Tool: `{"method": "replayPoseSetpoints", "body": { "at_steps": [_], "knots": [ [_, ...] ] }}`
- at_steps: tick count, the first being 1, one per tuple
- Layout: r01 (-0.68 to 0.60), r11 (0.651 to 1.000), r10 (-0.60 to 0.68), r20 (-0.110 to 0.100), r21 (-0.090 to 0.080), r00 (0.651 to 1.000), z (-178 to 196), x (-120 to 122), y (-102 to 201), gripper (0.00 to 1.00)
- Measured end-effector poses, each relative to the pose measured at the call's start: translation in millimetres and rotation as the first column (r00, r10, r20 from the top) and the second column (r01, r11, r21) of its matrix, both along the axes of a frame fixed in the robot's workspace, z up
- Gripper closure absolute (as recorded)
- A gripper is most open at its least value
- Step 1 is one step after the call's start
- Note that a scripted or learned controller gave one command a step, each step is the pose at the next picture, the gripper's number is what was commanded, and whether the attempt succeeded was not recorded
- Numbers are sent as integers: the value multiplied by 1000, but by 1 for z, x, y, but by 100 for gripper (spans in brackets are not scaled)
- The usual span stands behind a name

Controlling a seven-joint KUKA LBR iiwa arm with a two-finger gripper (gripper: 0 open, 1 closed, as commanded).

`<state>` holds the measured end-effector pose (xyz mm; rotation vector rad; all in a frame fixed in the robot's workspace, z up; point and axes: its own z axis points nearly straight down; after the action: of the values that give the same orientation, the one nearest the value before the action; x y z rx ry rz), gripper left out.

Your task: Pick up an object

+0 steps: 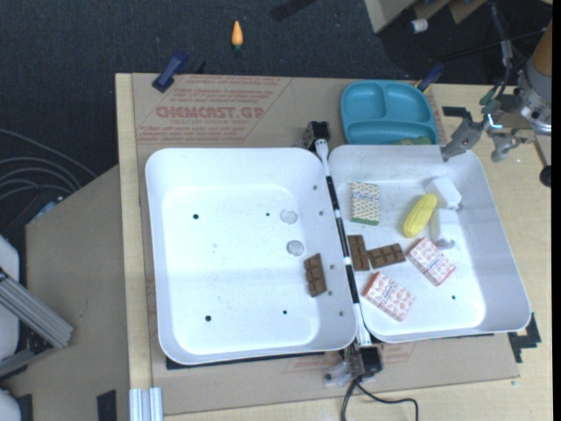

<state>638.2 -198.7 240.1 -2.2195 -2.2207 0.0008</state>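
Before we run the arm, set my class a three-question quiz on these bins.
1. True or false: the corn lies in the left bin.
2. How many chocolate bars are in view?
3. The gripper is over: A) the left bin's middle, B) the right bin's far rim, C) the teal tray.

Key: 1 false, it lies in the right bin. 2 three. 3 B.

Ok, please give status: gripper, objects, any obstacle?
Gripper open, above right bin's far edge, holding nothing. Corn nearest in bin. Nothing between them.
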Motion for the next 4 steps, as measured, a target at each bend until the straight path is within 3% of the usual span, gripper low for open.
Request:
{"method": "replayPoseSetpoints", "body": {
  "at_steps": [1, 2, 3, 4],
  "knots": [
    [-1, 1000, 1, 5, -3, 1000, -142, -9, -7, 0],
    [0, 1000, 0, 4, -1, 1000, -155, 12, 54, 0],
    [1, 1000, -1, -1, 0, 1000, -156, -53, 75, 0],
    [0, 1000, 0, 3, -1, 1000, -155, -3, 104, 0]
  ]
}}
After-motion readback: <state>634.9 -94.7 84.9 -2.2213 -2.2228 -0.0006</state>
